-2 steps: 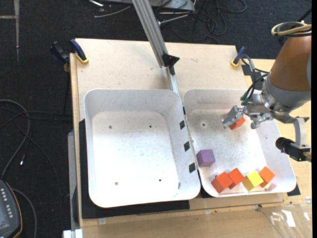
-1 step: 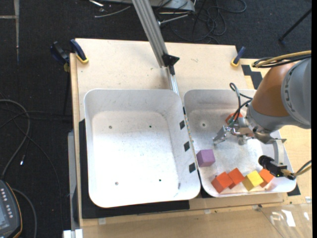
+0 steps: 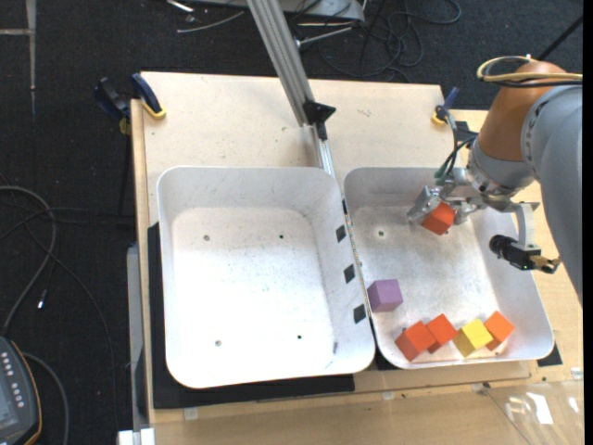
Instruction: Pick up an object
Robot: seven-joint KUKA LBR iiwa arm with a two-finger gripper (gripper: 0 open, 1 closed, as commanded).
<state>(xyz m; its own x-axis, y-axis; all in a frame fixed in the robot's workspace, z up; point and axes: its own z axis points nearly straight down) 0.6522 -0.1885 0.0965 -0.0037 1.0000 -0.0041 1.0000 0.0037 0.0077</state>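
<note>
Item: small orange-red block (image 3: 439, 219), cube-like, in the upper part of the right bin (image 3: 519, 276), held at the tip of the gripper (image 3: 435, 213). Condition of hold: the fingers (image 3: 420, 208) are closed on the block, one metal finger visible on its left face, the block showing between and just below them; whether it rests on the bin floor or is lifted clear cannot be told from this slant. Handling, by judgement: rigid, light, probably wood or plastic; flat parallel faces suit a two-finger pinch across opposite sides; smooth faces may slip or twist if caught near an edge or corner, so a hold across the middle of the faces is preferable; not fragile. Adjacent stock, same bin: purple block (image 3: 384, 294) near the inner wall, well apart from the gripper; along the near rim a row of red block (image 3: 416, 338), orange block (image 3: 442, 328), yellow block (image 3: 474, 336) and a further orange block (image 3: 499, 326), touching or nearly so. Beyond: left bin (image 3: 185, 202) alongside; both bins on the pale tabletop (image 3: 232, 119); arm entering from the right.
</note>
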